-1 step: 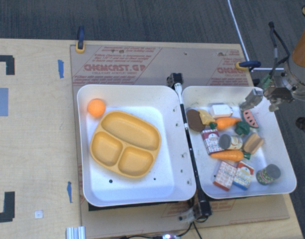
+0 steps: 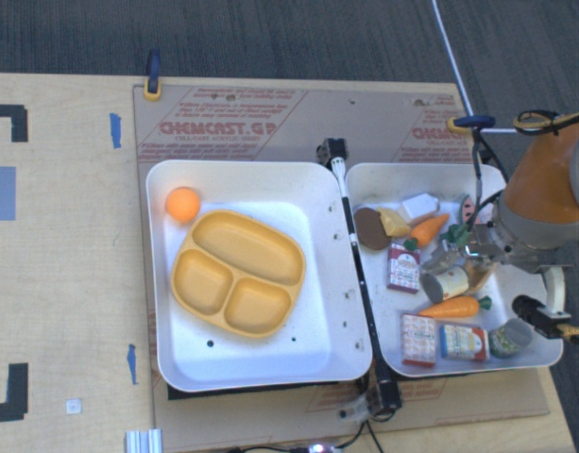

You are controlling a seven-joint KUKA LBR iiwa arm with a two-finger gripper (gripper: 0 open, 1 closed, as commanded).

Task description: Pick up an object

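Observation:
My gripper (image 2: 462, 249) reaches down into the right bin (image 2: 365, 281) from the right, below the arm's orange band (image 2: 546, 185). It sits amid a crowded pile, just above a pale cylinder-like item (image 2: 444, 282) and an orange carrot (image 2: 451, 307). A second carrot (image 2: 427, 228) lies up and to its left, next to a small red carton (image 2: 403, 267). Whether anything is held is hidden by the clutter.
The right bin also holds a brown disc (image 2: 369, 227), a white piece (image 2: 419, 204), a red-and-white box (image 2: 419, 339), a blue-edged box (image 2: 462, 342) and a grey can (image 2: 509, 338). In the left bin (image 2: 166, 338) lie a yellow divided plate (image 2: 237, 272) and an orange ball (image 2: 182, 204).

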